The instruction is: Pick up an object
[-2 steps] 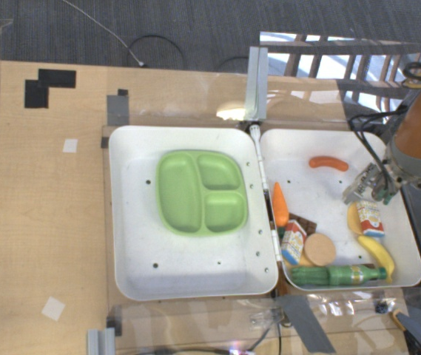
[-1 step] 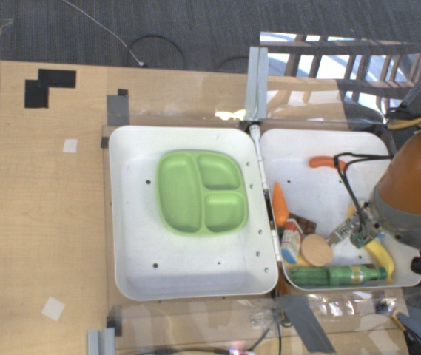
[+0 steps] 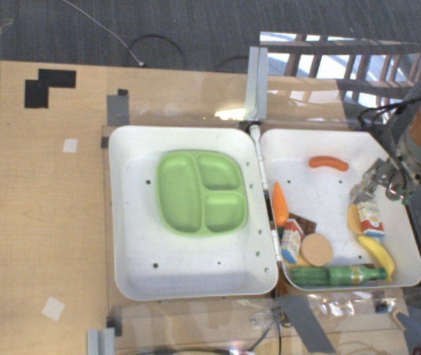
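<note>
My gripper [image 3: 371,186] hangs over the right side of the right bin [image 3: 328,143], just above a small red-and-white labelled bottle [image 3: 371,220]. Nothing shows held in it. A yellow banana [image 3: 377,254] lies just below the bottle, by the bin's right wall. An orange-red sausage [image 3: 328,163] lies to the gripper's upper left. Along the bin's left wall are an orange carrot [image 3: 280,204] and a small carton [image 3: 291,241]. A round tan disc [image 3: 317,250] sits beside the carton. A green bottle [image 3: 336,275] lies on its side along the front wall.
The left bin [image 3: 132,220] holds a green divided plate [image 3: 201,192]. A dark brown wrapper [image 3: 304,224] lies between the carton and the disc. A metal post [image 3: 257,83] stands behind the gap between the bins, and a metal frame [image 3: 351,61] runs behind the right bin.
</note>
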Controlling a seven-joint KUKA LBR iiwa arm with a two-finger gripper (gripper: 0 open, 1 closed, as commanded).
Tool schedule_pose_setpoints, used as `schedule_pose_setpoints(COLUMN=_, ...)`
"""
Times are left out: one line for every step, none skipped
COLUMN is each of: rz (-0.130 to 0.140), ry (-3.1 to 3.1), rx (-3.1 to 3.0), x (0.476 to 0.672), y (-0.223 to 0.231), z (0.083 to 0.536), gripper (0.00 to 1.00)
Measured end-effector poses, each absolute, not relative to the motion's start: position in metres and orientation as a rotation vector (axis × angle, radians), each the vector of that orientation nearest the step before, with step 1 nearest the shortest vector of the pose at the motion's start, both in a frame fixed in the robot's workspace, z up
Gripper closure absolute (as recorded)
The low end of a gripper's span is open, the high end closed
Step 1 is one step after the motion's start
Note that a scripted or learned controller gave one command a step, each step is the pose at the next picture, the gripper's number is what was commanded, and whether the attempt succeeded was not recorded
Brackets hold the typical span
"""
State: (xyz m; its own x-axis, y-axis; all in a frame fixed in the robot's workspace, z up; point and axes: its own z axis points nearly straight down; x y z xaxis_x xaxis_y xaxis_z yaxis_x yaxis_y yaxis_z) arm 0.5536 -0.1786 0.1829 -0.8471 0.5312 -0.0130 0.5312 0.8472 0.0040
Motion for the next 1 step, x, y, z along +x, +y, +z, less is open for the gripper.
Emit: schedule_pose_setpoints(rz=0.001, ry=3.010, rx=0.865, x=0.5527, y=-0.1781, z=0.1811, gripper=0.00)
